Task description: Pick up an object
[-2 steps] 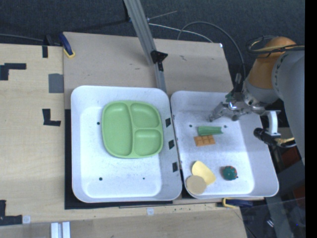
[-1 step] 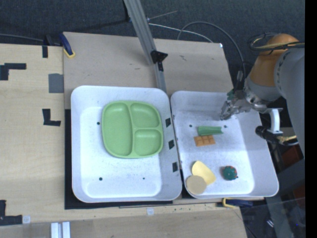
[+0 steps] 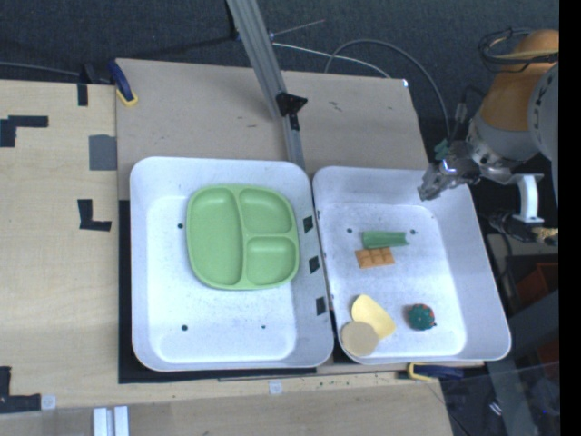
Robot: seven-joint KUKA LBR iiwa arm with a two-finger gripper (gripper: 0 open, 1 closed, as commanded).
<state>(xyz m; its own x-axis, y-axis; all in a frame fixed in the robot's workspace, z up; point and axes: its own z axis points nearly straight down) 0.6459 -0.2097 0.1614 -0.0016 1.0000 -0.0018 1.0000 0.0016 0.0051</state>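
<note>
The right bin (image 3: 454,243) holds a green flat piece (image 3: 384,238), an orange waffle-like block (image 3: 375,258), a yellow piece (image 3: 374,314) partly overlapping a tan disc (image 3: 359,338), and a small dark green ball with red (image 3: 419,317). My gripper (image 3: 432,186) hangs over the bin's far right corner, well above and right of the green piece. Nothing shows between its fingers.
The left bin (image 3: 154,271) bears a green three-part plate (image 3: 242,235). A grey metal pole (image 3: 263,53) slants down to the bins' far edge. Cables run behind the right bin. The arm's orange band (image 3: 517,89) stands at the right.
</note>
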